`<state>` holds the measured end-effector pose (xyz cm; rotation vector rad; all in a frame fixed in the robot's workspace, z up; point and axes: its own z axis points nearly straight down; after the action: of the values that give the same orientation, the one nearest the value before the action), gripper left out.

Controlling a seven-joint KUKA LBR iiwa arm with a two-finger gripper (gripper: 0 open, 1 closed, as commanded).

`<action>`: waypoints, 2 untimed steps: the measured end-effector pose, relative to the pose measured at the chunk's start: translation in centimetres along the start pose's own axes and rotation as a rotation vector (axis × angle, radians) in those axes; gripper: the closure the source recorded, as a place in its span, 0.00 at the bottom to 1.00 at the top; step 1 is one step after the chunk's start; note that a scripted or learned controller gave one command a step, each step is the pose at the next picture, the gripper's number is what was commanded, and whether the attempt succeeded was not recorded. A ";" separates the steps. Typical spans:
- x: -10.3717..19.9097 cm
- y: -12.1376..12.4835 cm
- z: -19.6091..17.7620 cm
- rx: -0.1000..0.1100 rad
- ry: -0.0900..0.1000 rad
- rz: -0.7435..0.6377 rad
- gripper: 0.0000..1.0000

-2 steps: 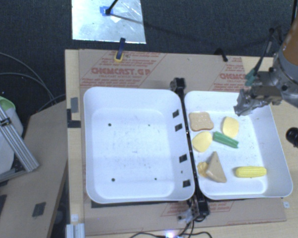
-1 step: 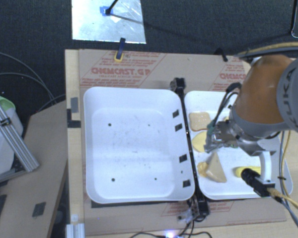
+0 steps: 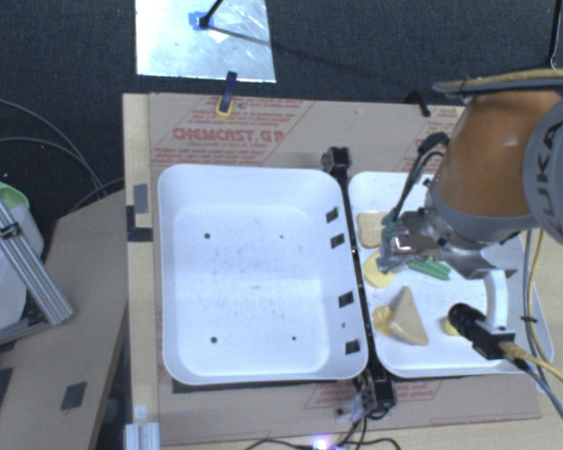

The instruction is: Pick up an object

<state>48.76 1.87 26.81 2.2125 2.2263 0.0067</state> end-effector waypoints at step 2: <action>-0.3 6.4 -6.6 0.004 -0.003 0.009 1.00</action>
<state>55.08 1.65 33.48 2.2225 2.2172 -0.0013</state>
